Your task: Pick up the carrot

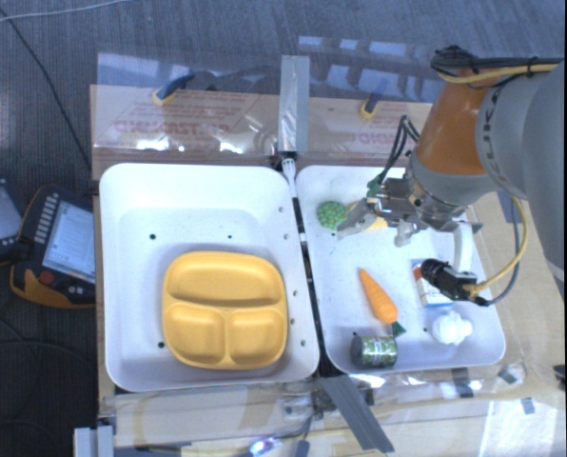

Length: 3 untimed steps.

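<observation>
The orange carrot (379, 296), with a small green stub at its lower end, lies in the middle of the right bin (483, 350). My gripper (375, 229) hangs above the bin's upper part, a short way up from the carrot and apart from it. Its two fingers (352, 221) are spread open with nothing held between them. A bit of yellow shows just under the gripper body.
A green knobbly ball (332, 215) lies beside the gripper's left finger. A green can (373, 350) lies just below the carrot. A small tube (432, 289) and a white lump (450, 329) sit right of it. The left bin (131, 208) holds a yellow divided plate (226, 307).
</observation>
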{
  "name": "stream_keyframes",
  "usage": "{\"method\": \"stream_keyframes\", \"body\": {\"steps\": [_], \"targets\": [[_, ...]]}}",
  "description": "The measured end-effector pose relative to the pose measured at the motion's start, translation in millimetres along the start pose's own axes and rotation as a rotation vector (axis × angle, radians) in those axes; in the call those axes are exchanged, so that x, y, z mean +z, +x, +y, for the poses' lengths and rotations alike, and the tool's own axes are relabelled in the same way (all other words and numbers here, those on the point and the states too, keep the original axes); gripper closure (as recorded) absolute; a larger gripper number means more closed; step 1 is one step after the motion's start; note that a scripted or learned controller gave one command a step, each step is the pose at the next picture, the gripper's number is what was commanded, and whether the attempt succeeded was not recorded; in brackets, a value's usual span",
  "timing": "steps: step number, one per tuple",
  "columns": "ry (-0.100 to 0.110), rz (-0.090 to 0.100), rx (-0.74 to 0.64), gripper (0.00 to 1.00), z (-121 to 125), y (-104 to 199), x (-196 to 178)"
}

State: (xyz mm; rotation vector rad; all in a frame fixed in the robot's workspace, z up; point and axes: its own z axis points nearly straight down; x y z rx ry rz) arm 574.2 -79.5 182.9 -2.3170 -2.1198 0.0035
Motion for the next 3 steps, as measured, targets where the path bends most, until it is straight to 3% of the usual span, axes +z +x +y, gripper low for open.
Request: {"method": "stream_keyframes", "body": {"steps": [1,2,3], "targets": [[-0.009,0.003,0.175,0.00,-69,-36,92],[-0.012,0.004,0.174,1.00,-68,-35,82],[0.000,-0.002,0.176,1.00,-24,21,-29]]}}
